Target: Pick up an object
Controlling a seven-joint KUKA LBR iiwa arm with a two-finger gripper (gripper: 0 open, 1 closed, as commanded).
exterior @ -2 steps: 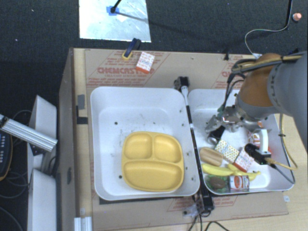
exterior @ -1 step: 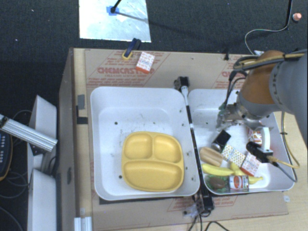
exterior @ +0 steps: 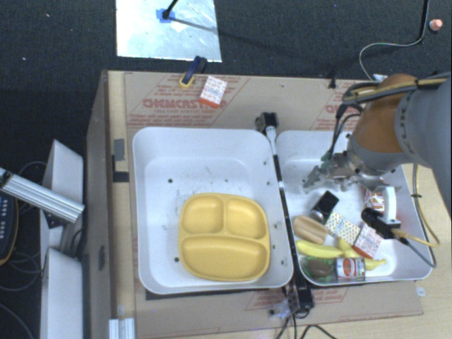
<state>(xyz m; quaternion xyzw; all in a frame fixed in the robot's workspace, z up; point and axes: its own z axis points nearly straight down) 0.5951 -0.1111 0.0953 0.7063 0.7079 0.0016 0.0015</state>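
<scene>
- Claw [exterior: 326, 179] hangs low in the right bin [exterior: 406, 270]; whether it is clenched or released cannot be told.
- Black object [exterior: 325, 205] lies just below it.
- Banana [exterior: 321, 248] sits further below.
- Yellow tray [exterior: 224, 236] rests well left, in the left bin [exterior: 152, 210].

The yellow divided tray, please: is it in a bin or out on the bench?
In: the yellow tray lies flat inside the left bin.

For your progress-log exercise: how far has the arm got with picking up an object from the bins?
Done: the arm has reached over the right bin.
In hand: the gripper sits above the black object; nothing visibly between its fingers.
Left: grasping and lifting. The banana, can and yellow tray lie unlifted.
</scene>
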